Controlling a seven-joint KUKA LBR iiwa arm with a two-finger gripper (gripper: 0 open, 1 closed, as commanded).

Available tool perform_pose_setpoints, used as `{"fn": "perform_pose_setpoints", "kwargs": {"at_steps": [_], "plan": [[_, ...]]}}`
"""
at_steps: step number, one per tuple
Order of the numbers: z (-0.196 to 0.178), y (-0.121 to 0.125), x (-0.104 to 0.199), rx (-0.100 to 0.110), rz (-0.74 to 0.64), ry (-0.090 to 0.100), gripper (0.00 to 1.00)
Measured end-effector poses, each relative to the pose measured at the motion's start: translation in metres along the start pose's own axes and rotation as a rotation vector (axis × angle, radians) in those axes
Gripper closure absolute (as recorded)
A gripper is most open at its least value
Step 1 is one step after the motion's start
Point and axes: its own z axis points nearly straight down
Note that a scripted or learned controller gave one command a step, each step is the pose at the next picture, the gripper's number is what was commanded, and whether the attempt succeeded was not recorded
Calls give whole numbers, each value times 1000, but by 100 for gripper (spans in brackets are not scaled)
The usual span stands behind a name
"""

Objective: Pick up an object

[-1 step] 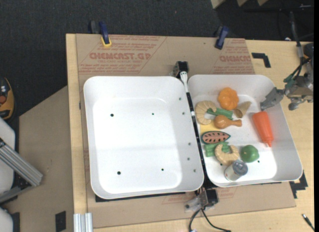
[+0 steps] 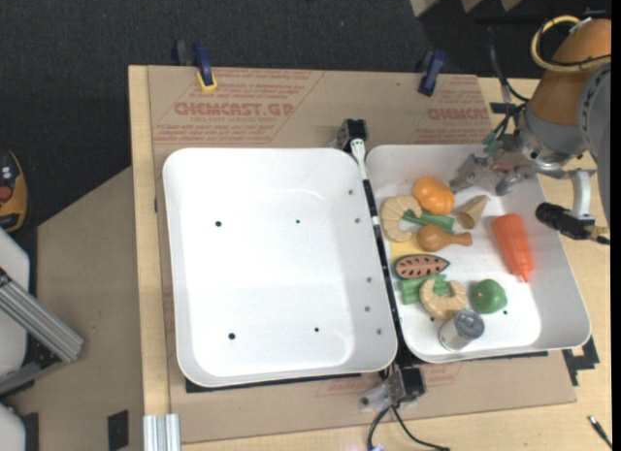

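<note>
- Far left is the big shallow white plastic bin, just four little dark dots on its floor.
- It sits on a brown cardboard-covered counter with red print on it, and two blue clamps pin the back edge.
- Right next to it, edges touching, is the second shallow white plastic bin, and that's where all the toy food is.
- Left side of that bin: a tan round ridged shell-looking piece, with a green bean-like stick lying across it.
- Just behind those, a round orange toy fruit. In front, a brown drumstick-shaped piece.
- A small beige cone sits just right of the orange fruit.
- Nearer the front: a watermelon slice with red flesh and dark seeds, then a green and tan chunk, a round green toy fruit, and a little grey metal can by the front rim.
- An orange toy carrot lies on its own toward the right side.
- The grey two-finger gripper hovers over the back of this bin, just behind the cone. Its fingers look spread and there's nothing between them.
</note>
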Motion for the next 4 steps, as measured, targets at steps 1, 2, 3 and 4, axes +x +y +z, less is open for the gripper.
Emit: {"fn": "perform_pose_setpoints", "kwargs": {"at_steps": [1,2,3,4], "plan": [[1,-45,75,3,1,-12,0],[-10,-43,70,-3,5,-18,100],[-105,-22,147,-14,-3,-16,100],[-96,-9,214,-5,-2,-15,100]]}}
